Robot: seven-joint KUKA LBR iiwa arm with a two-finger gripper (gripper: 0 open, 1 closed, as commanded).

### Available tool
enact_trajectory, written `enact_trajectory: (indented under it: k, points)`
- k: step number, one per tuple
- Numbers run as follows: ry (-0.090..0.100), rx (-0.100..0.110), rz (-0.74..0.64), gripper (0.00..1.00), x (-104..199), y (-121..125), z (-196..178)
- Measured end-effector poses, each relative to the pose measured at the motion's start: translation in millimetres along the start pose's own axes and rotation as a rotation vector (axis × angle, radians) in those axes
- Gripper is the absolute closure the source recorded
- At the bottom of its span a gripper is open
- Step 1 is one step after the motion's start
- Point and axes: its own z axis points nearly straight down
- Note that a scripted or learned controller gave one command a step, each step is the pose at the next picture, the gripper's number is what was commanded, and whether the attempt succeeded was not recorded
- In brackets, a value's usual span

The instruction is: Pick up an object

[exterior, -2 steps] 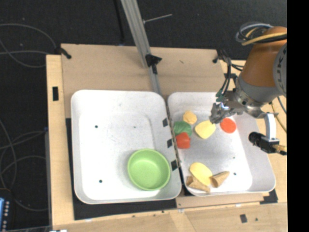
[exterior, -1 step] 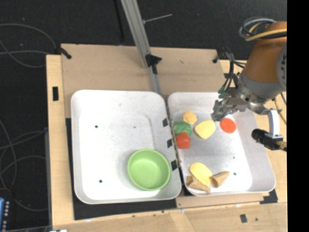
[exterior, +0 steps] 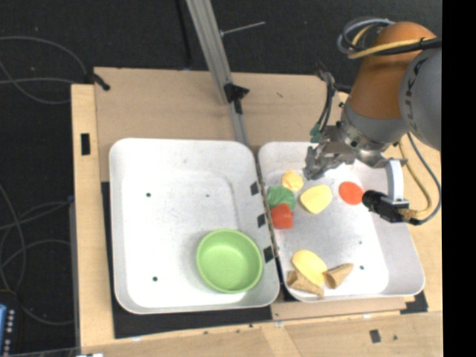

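So the gripper point(exterior: 318, 163) hangs over the back of the right bin point(exterior: 372, 274). Just below it there's a small yellow piece point(exterior: 292, 181) and a bigger yellow lump point(exterior: 316, 198), orange-red disc point(exterior: 351, 193) off to its side. Green-and-red item point(exterior: 280, 205) sits nearer the divider. The green bowl point(exterior: 229, 260) is well away in the left bin point(exterior: 163, 184).

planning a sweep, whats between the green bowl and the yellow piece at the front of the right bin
In the camera view, the two bins' adjoining walls lie between the green bowl and that yellow piece; otherwise bare white floor.
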Motion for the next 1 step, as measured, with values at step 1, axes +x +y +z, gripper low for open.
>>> enact_trajectory:
  k: [1]
  points:
    - [-0.001,0.003,0.001,1.0,55.5,0.8,9.4]
